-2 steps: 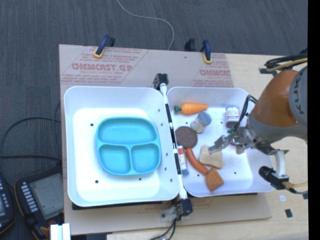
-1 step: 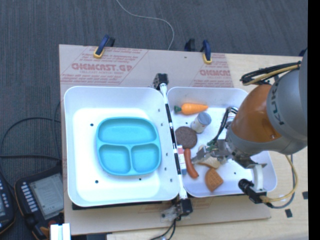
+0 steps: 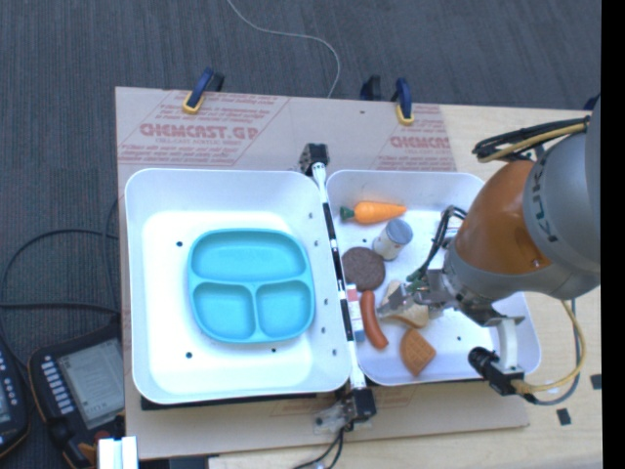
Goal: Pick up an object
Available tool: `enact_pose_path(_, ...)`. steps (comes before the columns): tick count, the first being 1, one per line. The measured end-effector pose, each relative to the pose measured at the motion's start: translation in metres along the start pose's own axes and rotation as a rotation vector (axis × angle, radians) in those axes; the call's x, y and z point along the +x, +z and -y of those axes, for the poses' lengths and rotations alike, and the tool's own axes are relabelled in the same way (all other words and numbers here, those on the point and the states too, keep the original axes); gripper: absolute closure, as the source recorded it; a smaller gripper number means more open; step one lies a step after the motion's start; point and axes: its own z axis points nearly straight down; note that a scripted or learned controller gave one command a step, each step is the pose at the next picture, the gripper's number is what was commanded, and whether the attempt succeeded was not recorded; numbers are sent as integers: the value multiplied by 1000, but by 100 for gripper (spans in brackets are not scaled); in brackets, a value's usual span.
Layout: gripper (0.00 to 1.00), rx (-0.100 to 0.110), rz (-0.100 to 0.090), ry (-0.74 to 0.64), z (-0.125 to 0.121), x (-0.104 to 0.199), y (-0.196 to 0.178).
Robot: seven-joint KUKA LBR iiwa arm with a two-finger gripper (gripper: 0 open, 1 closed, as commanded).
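Several toy foods lie in the right bin (image 3: 508,345). An orange carrot (image 3: 378,211) rests near its far wall, with a small grey can (image 3: 394,237) just below it. A brown round patty (image 3: 363,268) and a red sausage (image 3: 372,320) sit along the left wall. An orange-brown wedge (image 3: 417,352) lies near the front. My gripper (image 3: 403,302) is low in the middle of this bin, right of the sausage and above the wedge. A pale beige piece (image 3: 417,313) sits directly under it, partly hidden by the wrist.
The left bin (image 3: 156,360) holds a blue divided plate (image 3: 251,284). The arm's orange band (image 3: 493,228) and grey body cover the right bin's right side. A central divider rail (image 3: 332,252) runs between the bins. Clamps hold the board's far edge.
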Motion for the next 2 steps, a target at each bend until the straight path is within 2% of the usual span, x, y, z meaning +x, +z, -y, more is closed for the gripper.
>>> enact_pose_path(1, 100, 3, -4, -3, 1, 84, -84)
enact_pose_path(2, 100, 4, -3, -3, 1, 84, -93)
